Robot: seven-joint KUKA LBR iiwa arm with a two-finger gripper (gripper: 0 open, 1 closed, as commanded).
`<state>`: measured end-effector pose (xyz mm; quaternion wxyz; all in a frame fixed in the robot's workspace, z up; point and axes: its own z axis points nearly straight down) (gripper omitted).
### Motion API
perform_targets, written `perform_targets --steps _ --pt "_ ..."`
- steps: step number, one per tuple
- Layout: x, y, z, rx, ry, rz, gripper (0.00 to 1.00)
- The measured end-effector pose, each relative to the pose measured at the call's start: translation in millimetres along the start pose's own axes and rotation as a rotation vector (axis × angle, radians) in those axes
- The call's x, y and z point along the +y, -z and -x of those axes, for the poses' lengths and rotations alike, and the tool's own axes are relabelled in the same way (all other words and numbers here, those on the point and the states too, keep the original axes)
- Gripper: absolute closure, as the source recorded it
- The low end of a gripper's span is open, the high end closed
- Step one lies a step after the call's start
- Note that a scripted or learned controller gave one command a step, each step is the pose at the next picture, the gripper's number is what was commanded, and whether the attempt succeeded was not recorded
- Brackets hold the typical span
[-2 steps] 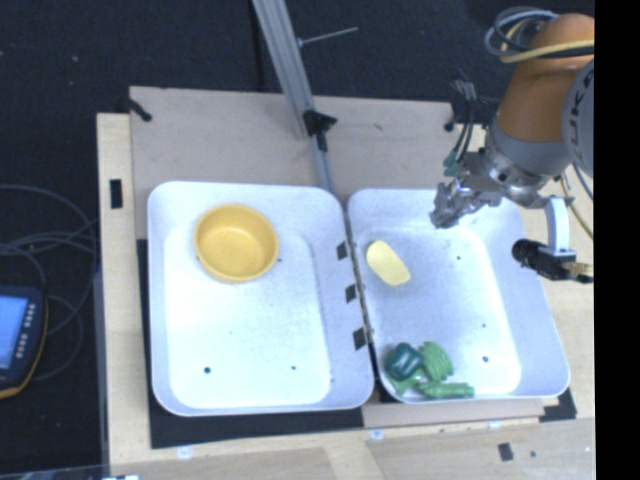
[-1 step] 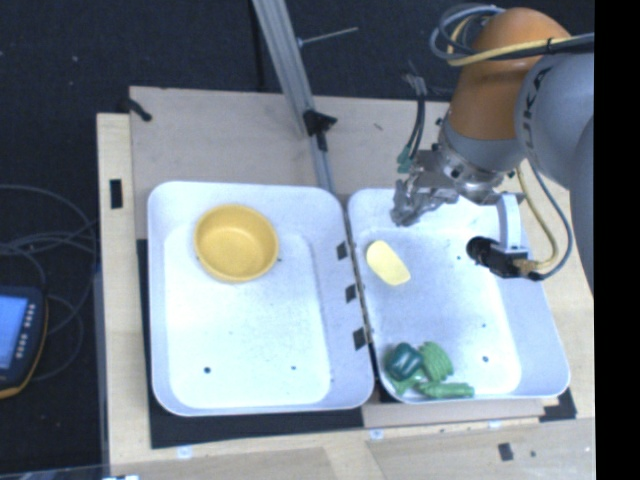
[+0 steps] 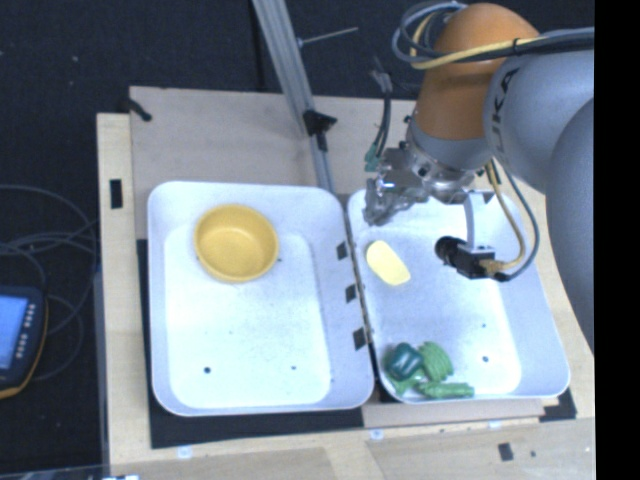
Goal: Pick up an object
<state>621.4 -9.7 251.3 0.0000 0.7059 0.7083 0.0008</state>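
Nothing's picked up yet as far as I can see. The gripper (image 3: 383, 206) hangs over the back-left corner of the right bin (image 3: 500, 363), just above the pale yellow block (image 3: 387, 264), can't tell how its jaws stand. Green toys (image 3: 420, 368) sit near the front, yellow bowl (image 3: 236, 242) in the left bin (image 3: 250, 368)

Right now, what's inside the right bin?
The right bin holds a pale yellow block near its left wall and green toys at the front. The gripper and arm cover its back edge.
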Motion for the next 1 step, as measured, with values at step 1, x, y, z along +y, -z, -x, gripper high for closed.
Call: perform_targets --steps 1 --pt "3.5 -1.9 -61.8 0.000 0.001 -0.001 1.00"
